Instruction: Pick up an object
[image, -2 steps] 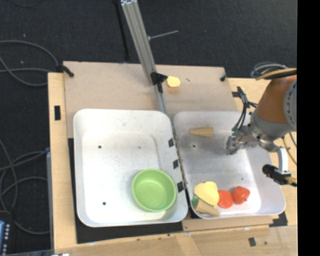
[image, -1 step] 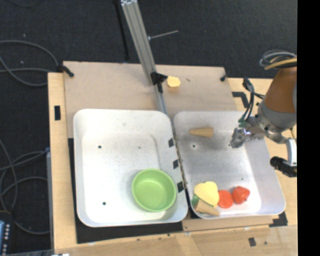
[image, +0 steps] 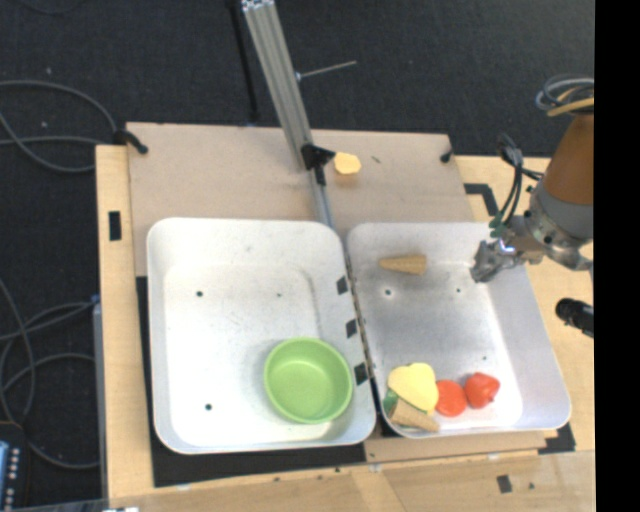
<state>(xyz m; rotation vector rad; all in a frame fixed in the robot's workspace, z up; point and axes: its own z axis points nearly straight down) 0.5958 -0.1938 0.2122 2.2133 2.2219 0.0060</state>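
Fingers: state cannot be told; the gripper is small and blurred, low over the right bin near its upper right rim. Nothing visible between them. Nearest candidate is the tan cone, lying flat to the gripper's left, apart from it. Yellow piece, tomatoes and a second cone crowd the near corner, touching; harder to isolate, I judge. Green bowl sits in the left bin. Small yellow item lies on the table behind the bins.
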